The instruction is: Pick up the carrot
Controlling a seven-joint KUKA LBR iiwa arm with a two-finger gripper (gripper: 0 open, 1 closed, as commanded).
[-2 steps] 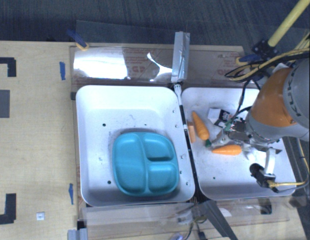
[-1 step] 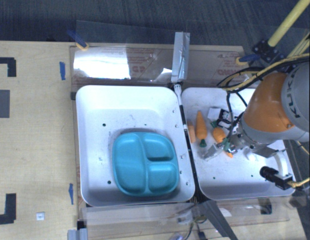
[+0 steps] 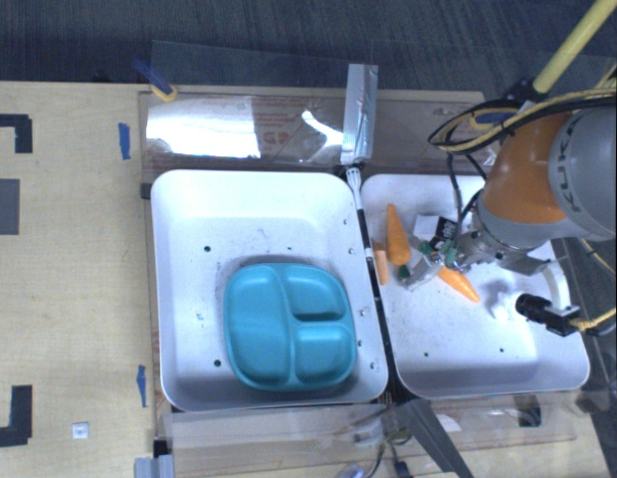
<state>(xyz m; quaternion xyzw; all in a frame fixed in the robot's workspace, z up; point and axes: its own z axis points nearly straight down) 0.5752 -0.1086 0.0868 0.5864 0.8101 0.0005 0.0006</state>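
Carrot (image 3: pixel 397 237): lying in the right bin (image 3: pixel 488 366), near its left wall.
End effector (image 3: pixel 428 265): just beside it; grip state impossible to tell.

Carrots (image 3: pixel 397 235) and arm (image 3: pixel 542 182) in right bin (image 3: pixel 488 366); blue tray (image 3: pixel 289 325) left

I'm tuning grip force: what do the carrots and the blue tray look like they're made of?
Carrots: likely moulded plastic toys; uniform orange, smooth, faintly glossy. Blue tray: probably plastic too; even turquoise, rounded moulded compartments, soft sheen.
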